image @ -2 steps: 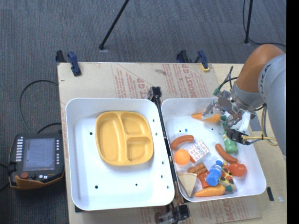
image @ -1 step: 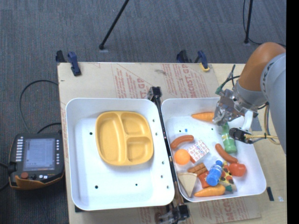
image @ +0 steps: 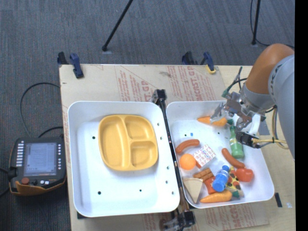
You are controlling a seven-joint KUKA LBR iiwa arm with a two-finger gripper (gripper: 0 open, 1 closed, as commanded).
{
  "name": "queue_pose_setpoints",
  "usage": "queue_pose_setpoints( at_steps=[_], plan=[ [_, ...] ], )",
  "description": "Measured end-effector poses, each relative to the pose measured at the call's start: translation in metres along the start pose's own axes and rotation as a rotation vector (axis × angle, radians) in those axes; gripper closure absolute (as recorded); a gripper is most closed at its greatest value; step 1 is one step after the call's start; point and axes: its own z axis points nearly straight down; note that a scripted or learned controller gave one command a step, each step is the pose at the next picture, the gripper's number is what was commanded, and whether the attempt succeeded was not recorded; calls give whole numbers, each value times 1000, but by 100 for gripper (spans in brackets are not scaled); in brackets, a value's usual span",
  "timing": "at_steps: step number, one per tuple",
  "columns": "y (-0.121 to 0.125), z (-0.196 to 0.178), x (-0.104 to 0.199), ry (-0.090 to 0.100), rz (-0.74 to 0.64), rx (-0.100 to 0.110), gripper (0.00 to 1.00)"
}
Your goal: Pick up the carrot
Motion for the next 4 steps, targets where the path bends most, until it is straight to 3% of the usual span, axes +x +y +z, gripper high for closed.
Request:
queue_pose_setpoints(
  at_steps=[1, 2, 3, 4],
  plan=[
    [2, 12, -2, 5, 263, 6, 0],
    [-23, 21, 23, -10, 293, -8, 0],
    [-23, 11, 23, -10, 291, -5, 100],
    [-23, 12, 23, -10, 291, -5, 0]
  ],
)
